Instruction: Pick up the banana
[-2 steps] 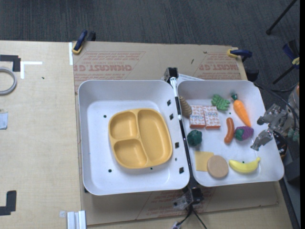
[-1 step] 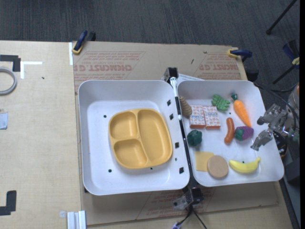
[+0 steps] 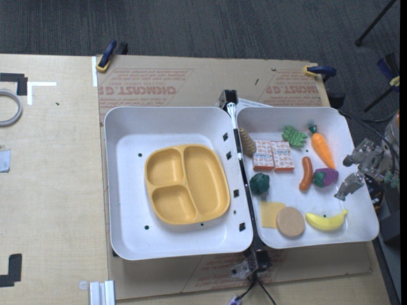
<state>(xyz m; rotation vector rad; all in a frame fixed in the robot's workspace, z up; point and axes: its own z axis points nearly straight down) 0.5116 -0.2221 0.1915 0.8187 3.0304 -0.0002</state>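
The yellow banana [image 3: 326, 220] lies near the front right corner of the right bin [image 3: 364, 230], beside a round tan disc [image 3: 290, 222]. My gripper [image 3: 351, 172] hangs over the bin's right rim, up and to the right of the banana and apart from it. Its two grey fingers stand spread, open, with nothing between them.
The right bin also holds a carrot [image 3: 322, 150], a purple item [image 3: 325, 177], a sausage [image 3: 306, 173], broccoli [image 3: 259, 183], a cheese slice [image 3: 273, 214], two small boxes [image 3: 273, 155] and green leaves [image 3: 294, 136]. A yellow divided plate [image 3: 187, 184] sits in the left bin [image 3: 121, 170].
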